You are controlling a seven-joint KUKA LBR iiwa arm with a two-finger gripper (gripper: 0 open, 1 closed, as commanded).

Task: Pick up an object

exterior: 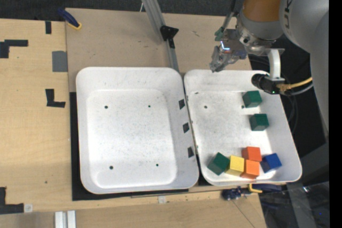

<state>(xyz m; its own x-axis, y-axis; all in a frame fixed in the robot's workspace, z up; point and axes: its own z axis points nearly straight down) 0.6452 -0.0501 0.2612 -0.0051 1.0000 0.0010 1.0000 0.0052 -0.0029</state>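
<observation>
Approach is the step I judge myself to be in: my gripper (pixel 219 64) hangs over the far rim of the right bin (pixel 278 131), near that bin's far left corner, and nothing sits between my fingers. Whether they are spread or pressed together I cannot tell from this slanted view; the tips blur into one dark point against the white rim.

No object is under me. The blocks all lie in the right bin, and I have to choose one. Two dark green cubes sit apart from the rest toward the bin's right side: one green cube (pixel 251 98) nearer the far edge, and a second green cube (pixel 259 122) just nearer the table's front edge. The others crowd the bin's near right corner: a green block (pixel 218 163), a yellow block (pixel 236 164), two orange blocks (pixel 251 160) touching each other, and a blue block (pixel 271 162) beside them. The left bin (pixel 131 125) holds no blocks that I can see.

My best target looks like the far green cube. It stands alone, with bare floor all around it, and it lies closest to me, toward the bin's right side and a little nearer the front. The next move calls for travelling across to sit directly above it, squaring my fingers to its flat faces, then descending. The clustered blocks would be harder, since neighbours press against their sides.
</observation>
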